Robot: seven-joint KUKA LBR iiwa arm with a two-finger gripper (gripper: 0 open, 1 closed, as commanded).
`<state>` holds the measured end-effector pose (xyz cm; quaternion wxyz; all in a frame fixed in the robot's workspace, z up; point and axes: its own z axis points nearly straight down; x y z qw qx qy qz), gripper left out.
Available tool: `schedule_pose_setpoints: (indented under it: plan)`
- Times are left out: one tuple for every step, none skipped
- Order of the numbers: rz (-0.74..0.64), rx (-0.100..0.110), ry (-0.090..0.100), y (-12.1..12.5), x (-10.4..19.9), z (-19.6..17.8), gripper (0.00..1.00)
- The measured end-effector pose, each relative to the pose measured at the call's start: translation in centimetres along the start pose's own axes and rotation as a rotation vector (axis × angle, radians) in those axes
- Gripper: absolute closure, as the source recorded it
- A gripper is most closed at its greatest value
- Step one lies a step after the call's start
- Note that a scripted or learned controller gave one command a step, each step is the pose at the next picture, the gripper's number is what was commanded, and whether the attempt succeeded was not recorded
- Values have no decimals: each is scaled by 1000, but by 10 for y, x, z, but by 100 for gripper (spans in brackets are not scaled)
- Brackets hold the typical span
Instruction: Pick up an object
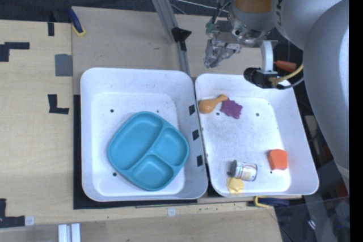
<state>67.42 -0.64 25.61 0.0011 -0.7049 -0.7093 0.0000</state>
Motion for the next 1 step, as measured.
schedule_pose_setpoints:
  plan:
    - [-1,2,0,-13,57,7,100]
